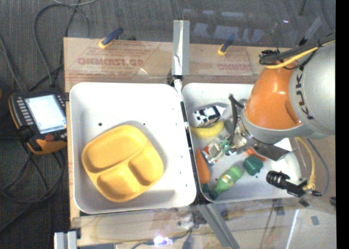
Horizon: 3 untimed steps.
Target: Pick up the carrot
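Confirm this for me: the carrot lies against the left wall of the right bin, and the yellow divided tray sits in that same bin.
Not quite. The carrot does lie against the left wall of the right bin, but the camera view shows the yellow divided tray in the left bin, not the same one.

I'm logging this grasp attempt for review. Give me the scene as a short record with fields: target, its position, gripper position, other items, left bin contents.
target: carrot
target position: right bin, against its left wall, lying free
gripper position: gripper low in the right bin, just right of the carrot, among clutter
neighbours: green bottle, yellow banana, black-and-white toy, small green block
left bin contents: yellow divided tray
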Each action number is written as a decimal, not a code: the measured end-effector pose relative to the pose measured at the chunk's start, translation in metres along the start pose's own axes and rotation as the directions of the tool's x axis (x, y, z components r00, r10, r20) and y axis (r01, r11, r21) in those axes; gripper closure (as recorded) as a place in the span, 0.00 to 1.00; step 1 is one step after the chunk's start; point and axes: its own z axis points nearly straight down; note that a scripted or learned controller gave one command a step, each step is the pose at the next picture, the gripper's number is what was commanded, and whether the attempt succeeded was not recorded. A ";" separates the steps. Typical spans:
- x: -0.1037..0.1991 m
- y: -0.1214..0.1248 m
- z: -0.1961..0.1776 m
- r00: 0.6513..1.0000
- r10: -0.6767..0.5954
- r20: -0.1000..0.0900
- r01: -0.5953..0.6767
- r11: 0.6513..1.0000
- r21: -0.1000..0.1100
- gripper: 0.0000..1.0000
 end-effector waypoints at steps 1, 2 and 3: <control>0.000 0.000 0.000 1.000 0.000 0.000 0.000 1.000 0.000 0.00; -0.063 -0.025 0.086 0.998 -0.063 0.006 0.063 0.998 0.000 0.00; -0.061 -0.024 0.077 0.998 -0.063 0.003 0.063 0.998 -0.001 1.00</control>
